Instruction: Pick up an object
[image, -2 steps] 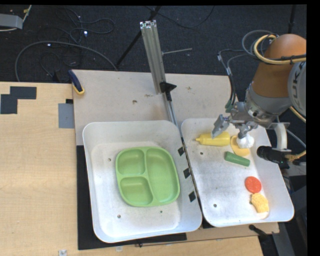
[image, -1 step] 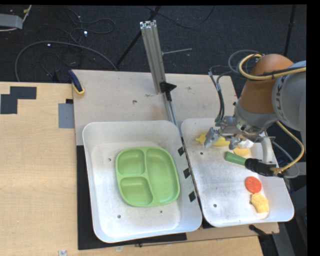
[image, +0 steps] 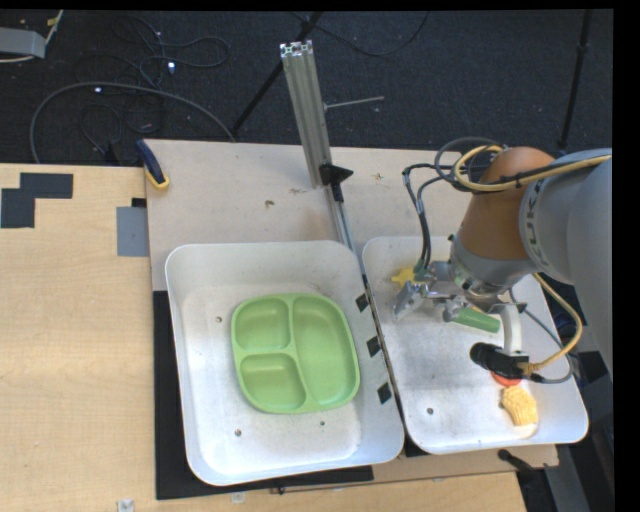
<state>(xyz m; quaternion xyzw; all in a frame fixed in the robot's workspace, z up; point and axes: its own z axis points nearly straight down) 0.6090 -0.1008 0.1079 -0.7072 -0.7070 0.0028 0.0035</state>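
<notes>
While the arm (image: 545, 215) is hanging low over the right bin (image: 440, 400), you are risking a miss: the green piece (image: 474, 320) and yellow piece (image: 403, 275) are lying right beside the wrist hardware, crowded together. The corn-like object (image: 518, 405) is sitting apart, near the bin's front. I cannot tell how the jaws are standing.

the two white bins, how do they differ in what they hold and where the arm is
The left bin holds a green divided plate, lying flat near its middle; the right bin holds small loose items, among them a yellow object near its front corner. The arm's gripper is over the right bin, not the left bin. The left bin looks a little larger. Both are shallow, white and side by side.
</notes>
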